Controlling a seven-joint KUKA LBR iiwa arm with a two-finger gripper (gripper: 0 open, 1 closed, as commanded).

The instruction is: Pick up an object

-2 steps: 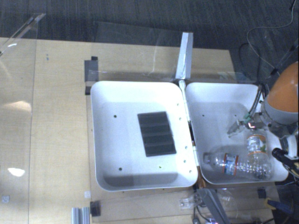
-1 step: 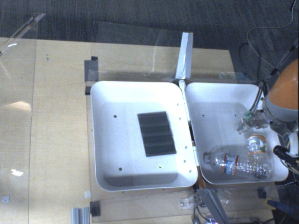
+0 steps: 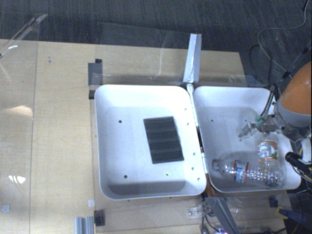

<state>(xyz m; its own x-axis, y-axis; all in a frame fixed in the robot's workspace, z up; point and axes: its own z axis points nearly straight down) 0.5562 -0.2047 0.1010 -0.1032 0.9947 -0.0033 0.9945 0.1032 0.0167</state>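
Observation:
A black ribbed rectangular pad (image 3: 163, 139) lies flat in the middle of the left bin (image 3: 112, 111). In the right bin (image 3: 219, 106), a clear plastic bottle (image 3: 239, 169) with a red and blue label lies on its side near the front wall. A second clear bottle (image 3: 267, 151) with an orange and white label sits just behind it, toward the right. My gripper (image 3: 247, 129) hangs low over the right bin's middle, just above and left of the second bottle. I see nothing held in it.
The arm's orange band (image 3: 297, 94) looms over the right bin's right wall. A metal divider post (image 3: 192, 57) stands behind the seam between the bins. Cables (image 3: 297, 165) trail along the right edge. Bare wooden benchtop (image 3: 48, 130) stretches to the left.

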